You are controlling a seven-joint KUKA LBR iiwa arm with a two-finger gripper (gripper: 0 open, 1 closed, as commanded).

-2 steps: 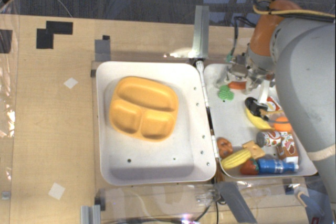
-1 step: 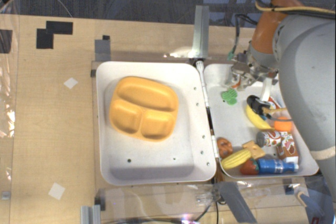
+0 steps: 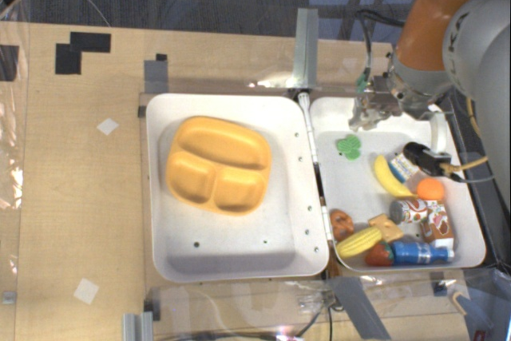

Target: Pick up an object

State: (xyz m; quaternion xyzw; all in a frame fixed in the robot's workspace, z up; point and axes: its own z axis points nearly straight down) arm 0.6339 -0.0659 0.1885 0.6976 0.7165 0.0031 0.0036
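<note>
My gripper (image 3: 364, 120) hangs over the far left part of the right bin (image 3: 335, 180), open, with nothing between its fingers. Just below it in the view, a small green object (image 3: 349, 145) lies on the bin floor, apart from the gripper. Further right rest a yellow banana (image 3: 389, 176) and an orange ball (image 3: 430, 188). Along the bin's near side are a red and white can (image 3: 409, 211), a yellow corn cob (image 3: 359, 240), a blue bottle (image 3: 421, 253), a red item (image 3: 379, 256) and a reddish-brown item (image 3: 341, 223).
The left bin (image 3: 200, 251) holds a yellow divided plate (image 3: 217, 164). A metal post (image 3: 306, 52) stands behind the seam between the bins. The wooden bench (image 3: 72, 196) stretches out to the left.
</note>
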